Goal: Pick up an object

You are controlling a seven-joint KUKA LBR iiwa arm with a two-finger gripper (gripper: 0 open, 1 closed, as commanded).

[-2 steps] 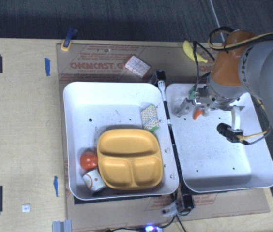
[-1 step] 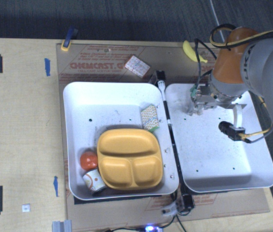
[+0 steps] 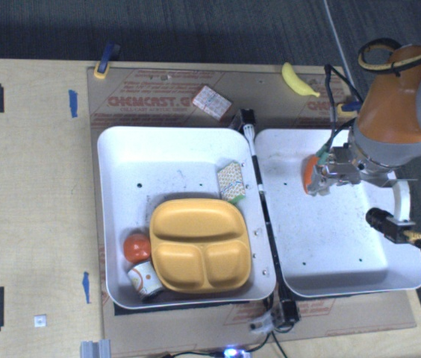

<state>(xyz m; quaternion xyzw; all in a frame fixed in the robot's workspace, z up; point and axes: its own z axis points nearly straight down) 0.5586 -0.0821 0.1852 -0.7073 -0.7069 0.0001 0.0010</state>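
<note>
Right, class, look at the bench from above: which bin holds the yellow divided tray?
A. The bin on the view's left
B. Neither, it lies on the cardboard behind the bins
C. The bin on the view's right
A: the yellow divided tray lies in the left bin, beside a red ball, while the pincer hangs over the right bin.

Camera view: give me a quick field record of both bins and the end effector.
left bin: yellow divided tray, red ball, patterned packet, small can
right bin: orange object near its upper wall
end effector: above right bin, beside orange object; grasp unclear
outside bins: banana, small box
</note>
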